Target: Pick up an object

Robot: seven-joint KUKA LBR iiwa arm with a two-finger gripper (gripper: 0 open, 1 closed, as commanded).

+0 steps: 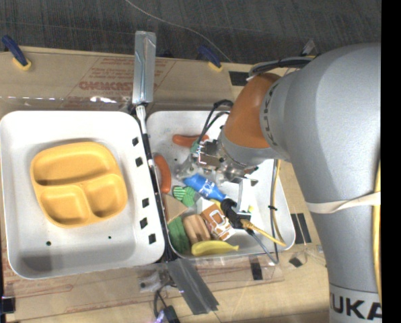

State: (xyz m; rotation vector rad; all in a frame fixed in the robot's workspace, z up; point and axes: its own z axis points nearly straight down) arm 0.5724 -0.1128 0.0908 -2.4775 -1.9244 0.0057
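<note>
The blue object point(204, 186) is seen in the bin on the view's right point(173, 123), near its middle, just below and slightly left of the gripper point(212, 164) as the view presents it. The gripper is lowered into this bin among the items, beneath the orange band point(251, 116) of the grey arm point(335, 126), which is extended in from the right. Whether the gripper is open or closed cannot be told, since its tip is masked by the wrist and the clutter. No item can be confirmed as held, and whether the blue object is touched cannot be told either. 1 orange sausage-shaped piece point(184, 140) is found toward the bin's far end, just left of the gripper, and a redder sausage-shaped piece point(163, 173) is laid along the bin's left wall. A green ridged item point(185, 195) is placed just beside the blue object on its left. Toward the bin's near end, a darker green piece point(177, 231), a tan sliced-looking item point(195, 227), an orange and white box point(219, 222) and a yellow banana point(214, 248) are crowded together, the banana being set nearest the near wall. In the bin on the view's left point(19, 247), a yellow tray point(79, 182) with 3 compartments is laid, well apart from the gripper. The 2 bins are set side by side on brown cardboard point(73, 73)
</note>
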